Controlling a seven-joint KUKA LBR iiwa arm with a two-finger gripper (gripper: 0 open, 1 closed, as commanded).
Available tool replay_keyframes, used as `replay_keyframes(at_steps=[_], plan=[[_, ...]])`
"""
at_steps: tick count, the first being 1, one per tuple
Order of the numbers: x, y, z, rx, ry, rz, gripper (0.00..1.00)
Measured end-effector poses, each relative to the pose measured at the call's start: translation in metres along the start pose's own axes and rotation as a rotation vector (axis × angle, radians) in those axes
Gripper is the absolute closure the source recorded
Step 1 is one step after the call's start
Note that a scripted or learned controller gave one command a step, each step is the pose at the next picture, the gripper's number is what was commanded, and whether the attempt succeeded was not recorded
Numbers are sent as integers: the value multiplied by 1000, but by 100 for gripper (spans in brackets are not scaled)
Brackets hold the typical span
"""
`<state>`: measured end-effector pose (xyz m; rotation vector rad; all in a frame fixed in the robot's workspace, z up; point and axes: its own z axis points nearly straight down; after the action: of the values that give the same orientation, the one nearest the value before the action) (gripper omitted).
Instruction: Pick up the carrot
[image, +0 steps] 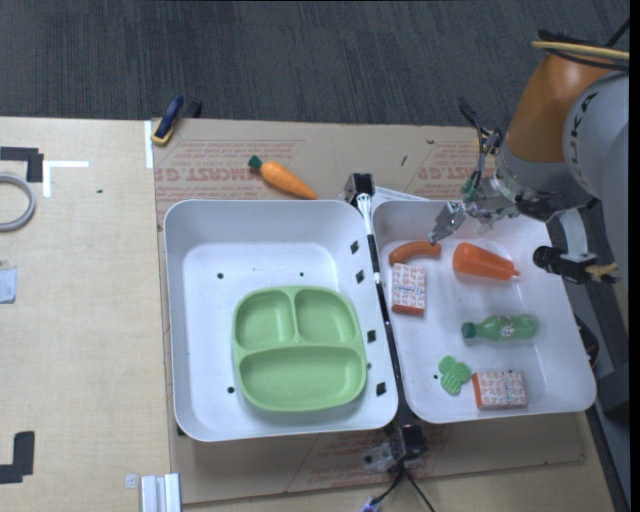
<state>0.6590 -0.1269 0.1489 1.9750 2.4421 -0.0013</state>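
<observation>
An orange carrot (284, 178) with a green top lies on the cardboard behind the left bin (190, 300), outside both bins. My gripper (452, 216) hangs over the back of the right bin (560, 340), just above a reddish sausage (414, 250) and left of a plump orange, carrot-like piece (484, 263). It is far to the right of the carrot on the cardboard. Nothing shows held in it.
A green divided plate (299, 347) sits in the left bin. The right bin also holds a red-and-white box (408, 290), a green bottle (499, 327), a green leafy piece (453, 375) and a red box (499, 389). A blue clip (167, 120) lies at the cardboard's back left.
</observation>
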Motion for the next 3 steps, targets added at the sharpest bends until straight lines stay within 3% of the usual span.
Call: replay_keyframes(at_steps=[1, 3], plan=[[62, 13, -44, -2, -1, -234, 0], [106, 21, -44, -3, -1, -566, 0]])
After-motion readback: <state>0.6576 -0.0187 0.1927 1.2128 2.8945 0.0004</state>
